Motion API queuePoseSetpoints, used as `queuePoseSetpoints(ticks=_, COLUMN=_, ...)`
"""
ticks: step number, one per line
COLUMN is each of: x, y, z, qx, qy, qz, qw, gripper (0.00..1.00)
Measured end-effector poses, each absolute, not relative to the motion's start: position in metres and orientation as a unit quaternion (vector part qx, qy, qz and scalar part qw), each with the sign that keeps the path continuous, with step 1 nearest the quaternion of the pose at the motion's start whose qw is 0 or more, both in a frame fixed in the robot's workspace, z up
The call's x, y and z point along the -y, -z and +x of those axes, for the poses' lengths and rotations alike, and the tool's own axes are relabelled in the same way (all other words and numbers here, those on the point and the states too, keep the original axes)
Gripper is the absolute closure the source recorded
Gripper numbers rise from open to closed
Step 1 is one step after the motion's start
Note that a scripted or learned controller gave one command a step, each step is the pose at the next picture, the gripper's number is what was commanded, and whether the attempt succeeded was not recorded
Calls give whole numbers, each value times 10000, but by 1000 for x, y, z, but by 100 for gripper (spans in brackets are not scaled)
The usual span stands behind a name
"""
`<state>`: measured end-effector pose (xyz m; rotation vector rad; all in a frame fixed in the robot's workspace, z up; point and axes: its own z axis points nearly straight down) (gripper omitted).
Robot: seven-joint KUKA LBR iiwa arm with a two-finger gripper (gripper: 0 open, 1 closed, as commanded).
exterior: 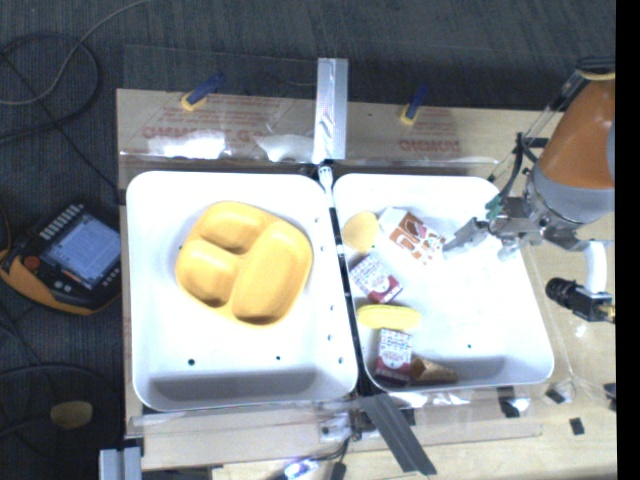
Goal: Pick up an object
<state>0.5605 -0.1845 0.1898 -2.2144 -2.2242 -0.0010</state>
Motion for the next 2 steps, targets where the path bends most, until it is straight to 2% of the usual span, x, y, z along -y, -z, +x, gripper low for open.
queuePoseSetpoints(ticks=1, x=134, y=-104, z=584, qx=7499, qy=-8, qz=-6615, qw=2, gripper=0)
queuePoseSetpoints(ticks=2, x=132, y=-112, z=584, qx=7503, qy=0, qz=-6611, qw=22, gripper=100)
